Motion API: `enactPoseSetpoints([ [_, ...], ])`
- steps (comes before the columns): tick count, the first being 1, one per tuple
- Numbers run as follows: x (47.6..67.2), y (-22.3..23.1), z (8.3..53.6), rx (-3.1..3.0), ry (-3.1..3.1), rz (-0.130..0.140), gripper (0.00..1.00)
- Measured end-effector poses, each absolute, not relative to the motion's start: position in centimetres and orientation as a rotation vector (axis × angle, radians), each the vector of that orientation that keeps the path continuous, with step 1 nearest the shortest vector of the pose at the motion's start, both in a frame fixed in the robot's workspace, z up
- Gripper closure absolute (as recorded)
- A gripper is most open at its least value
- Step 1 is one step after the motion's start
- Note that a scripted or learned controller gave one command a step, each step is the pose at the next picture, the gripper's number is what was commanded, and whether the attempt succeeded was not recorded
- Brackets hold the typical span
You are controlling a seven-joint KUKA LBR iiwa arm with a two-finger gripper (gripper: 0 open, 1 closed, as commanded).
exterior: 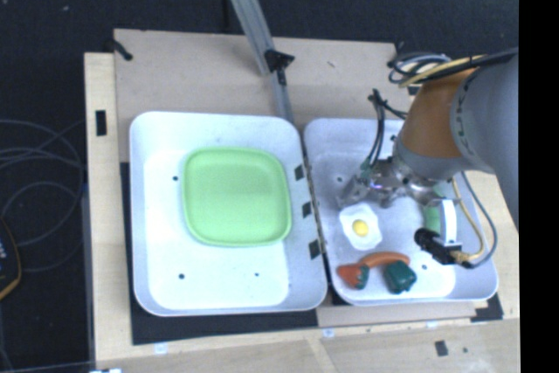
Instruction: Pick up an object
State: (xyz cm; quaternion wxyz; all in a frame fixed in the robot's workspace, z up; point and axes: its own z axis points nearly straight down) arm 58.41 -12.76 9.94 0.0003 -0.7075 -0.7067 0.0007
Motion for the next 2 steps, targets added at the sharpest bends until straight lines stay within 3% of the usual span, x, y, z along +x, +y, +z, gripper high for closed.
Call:
enactPoseSetpoints([
  [1,58.5,-12.8,11.1,-2.225,-2.22,-0.002,1.0],
  [2,58.8,-12.0,15.8,-2.224,-2.224,-0.005,1.0],
])
